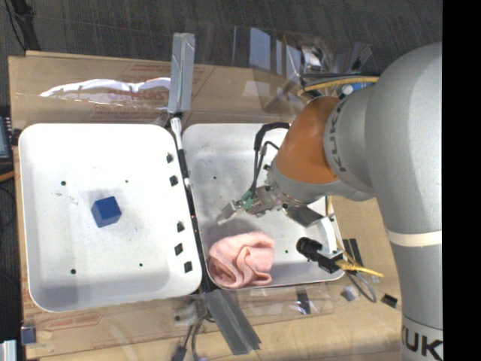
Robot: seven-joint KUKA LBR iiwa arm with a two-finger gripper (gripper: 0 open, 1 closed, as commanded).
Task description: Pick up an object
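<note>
A small blue cube (106, 210) lies left of centre in the left bin (45, 149). A crumpled pink cloth (242, 259) rests against the front edge of the right bin (218, 138). My gripper (234, 209) hangs low over the middle of the right bin, just above and behind the cloth, and I see nothing held in it. The grey arm with its orange band (304, 149) covers the bin's right half.
A raised divider with black clips (183, 201) separates the two bins. Brown cardboard (98, 74) lies behind the bins, with tape strips along their front edge.
</note>
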